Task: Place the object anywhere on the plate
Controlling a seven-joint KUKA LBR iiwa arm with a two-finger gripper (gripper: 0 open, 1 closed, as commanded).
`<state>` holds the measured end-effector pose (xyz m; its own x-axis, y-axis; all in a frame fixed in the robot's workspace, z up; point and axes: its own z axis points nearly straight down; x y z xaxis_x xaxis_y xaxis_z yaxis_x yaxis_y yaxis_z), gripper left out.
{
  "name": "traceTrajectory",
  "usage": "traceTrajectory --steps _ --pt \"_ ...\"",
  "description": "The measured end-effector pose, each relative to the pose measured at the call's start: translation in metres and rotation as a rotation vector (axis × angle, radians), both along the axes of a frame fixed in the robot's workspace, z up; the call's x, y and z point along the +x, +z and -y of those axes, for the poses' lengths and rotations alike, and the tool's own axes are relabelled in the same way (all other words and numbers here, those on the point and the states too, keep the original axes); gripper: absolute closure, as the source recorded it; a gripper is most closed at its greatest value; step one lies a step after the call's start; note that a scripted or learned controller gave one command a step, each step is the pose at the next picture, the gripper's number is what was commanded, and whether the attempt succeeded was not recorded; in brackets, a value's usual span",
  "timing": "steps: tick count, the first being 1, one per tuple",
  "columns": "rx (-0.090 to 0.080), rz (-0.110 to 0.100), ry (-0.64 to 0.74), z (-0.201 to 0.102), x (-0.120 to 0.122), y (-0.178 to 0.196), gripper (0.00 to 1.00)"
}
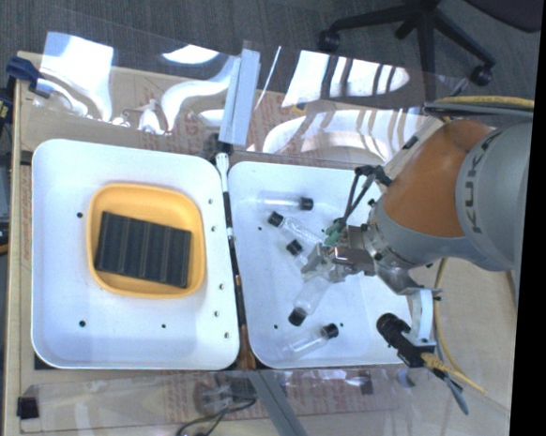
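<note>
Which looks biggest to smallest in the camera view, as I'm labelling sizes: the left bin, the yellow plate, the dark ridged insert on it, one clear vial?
1. Left bin
2. Yellow plate
3. Dark ridged insert
4. Clear vial, smallest by far; the vials look alike.

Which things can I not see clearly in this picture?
- Gripper, camera view: the arm's wrist covers it from above, so its state and whether it holds a vial cannot be told.
- Vials in the right bin: clear and small, so their outlines and exact count are uncertain.
- Arm: cut off toward the right.
</note>
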<state>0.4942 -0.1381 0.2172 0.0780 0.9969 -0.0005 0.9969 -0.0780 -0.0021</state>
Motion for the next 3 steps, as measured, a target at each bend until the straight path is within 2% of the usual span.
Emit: traceTrajectory --steps 1,2,3 --pt "0.002 -0.003 0.262 -0.081 0.036 -0.027 1.00" --pt "0.001 -0.001 0.340 -0.158 0.056 -0.026 1.00" --pt "0.001 0.000 0.339 -0.158 0.056 -0.026 0.00"
